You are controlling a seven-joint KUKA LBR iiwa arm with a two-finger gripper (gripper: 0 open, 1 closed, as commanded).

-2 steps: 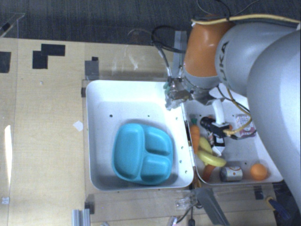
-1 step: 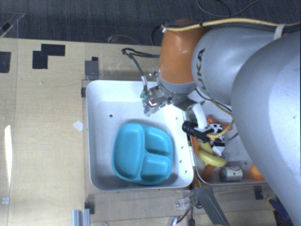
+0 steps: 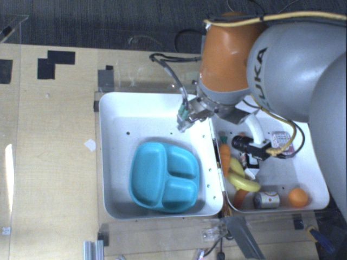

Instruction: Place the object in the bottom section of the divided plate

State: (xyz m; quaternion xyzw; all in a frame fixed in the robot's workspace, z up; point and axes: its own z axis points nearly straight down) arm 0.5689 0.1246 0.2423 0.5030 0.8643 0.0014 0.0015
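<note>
A blue divided plate [image 3: 162, 177] lies in the lower middle of the left bin [image 3: 116, 145]. It has one long section on its left and two smaller ones on its right, and nothing lies in any of them. My gripper [image 3: 185, 117] hangs over the left bin's upper right part, close to the wall between the bins and a little above and right of the plate. A small greenish glint shows at its tip, too small to identify.
The right bin [image 3: 317, 169] holds a carrot [image 3: 224, 156], a banana [image 3: 242, 181], a silvery can [image 3: 267, 200], an orange [image 3: 297, 197] and a small wrapped item [image 3: 281, 139]. The arm's big grey and orange body covers that bin's upper part.
</note>
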